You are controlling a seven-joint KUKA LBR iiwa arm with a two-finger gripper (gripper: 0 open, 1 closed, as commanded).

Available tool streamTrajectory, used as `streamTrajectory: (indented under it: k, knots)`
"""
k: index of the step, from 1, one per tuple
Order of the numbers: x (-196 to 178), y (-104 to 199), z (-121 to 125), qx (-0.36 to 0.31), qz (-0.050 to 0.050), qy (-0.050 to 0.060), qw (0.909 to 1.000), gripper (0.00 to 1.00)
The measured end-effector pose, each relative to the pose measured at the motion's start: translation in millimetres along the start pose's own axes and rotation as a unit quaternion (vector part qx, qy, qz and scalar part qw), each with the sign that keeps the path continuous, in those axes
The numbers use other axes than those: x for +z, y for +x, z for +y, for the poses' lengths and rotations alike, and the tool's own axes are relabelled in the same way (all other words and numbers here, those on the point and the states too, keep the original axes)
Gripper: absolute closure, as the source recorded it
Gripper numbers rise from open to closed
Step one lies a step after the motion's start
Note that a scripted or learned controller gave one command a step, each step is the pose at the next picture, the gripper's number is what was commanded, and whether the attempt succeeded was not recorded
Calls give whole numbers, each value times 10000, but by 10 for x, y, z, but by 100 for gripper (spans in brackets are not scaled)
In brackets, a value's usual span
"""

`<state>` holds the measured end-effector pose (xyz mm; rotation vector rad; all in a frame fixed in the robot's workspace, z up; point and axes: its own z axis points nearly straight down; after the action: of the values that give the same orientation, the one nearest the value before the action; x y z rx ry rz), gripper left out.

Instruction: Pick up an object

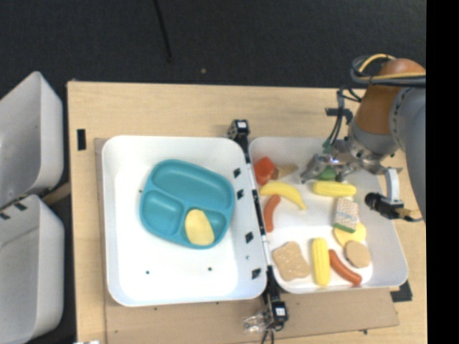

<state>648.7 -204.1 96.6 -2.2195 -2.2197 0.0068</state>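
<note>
- A dark carpeted floor (215, 27) is filling the top of the view, and two white moulded shapes (25, 178) are sitting at the left edge beside the bench.
- A light wooden bench (179, 110) is bearing two shallow white bins side by side, their inner walls touching along a row of black clips.
- The left bin (122, 264) is holding a teal divided plate (172, 192), lying tilted toward the bin's upper right, with a pale yellow oval food piece (199, 228) resting in its lower right compartment. White floor is lying bare along this bin's left and lower sides.
- The right bin (387, 264) is holding the toy food. Along its left wall a red piece (265, 168), a banana (283, 192) and a reddish sausage (271, 212) are lying close together. Near the front wall a slice of bread (290, 261), a corn cob (320, 261), a second sausage (345, 266) and a round tan piece (356, 254) are crowding each other.
- The grey arm (391, 113), with its orange band, is reaching in from the right over the right bin's upper right corner.
- The gripper (327, 168) is hanging low at the back of the right bin, just above a yellow oblong piece (334, 188) and near a small tan piece (287, 170). Whether its fingers are apart or together I cannot tell, and nothing is visibly held between them.
- A striped sandwich block (346, 213) is lying below the yellow oblong piece, with bare bin floor in the middle, between the banana and that block.
</note>
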Motion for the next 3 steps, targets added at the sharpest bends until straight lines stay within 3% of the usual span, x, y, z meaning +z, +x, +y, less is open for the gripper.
streamTrajectory:
  k: [1, 3]
  knots:
    - [-83, -5, -1, -9, -3, 11, 10000, 100]
    - [-944, 38, 127, -19, 2, -33, 10000, 100]
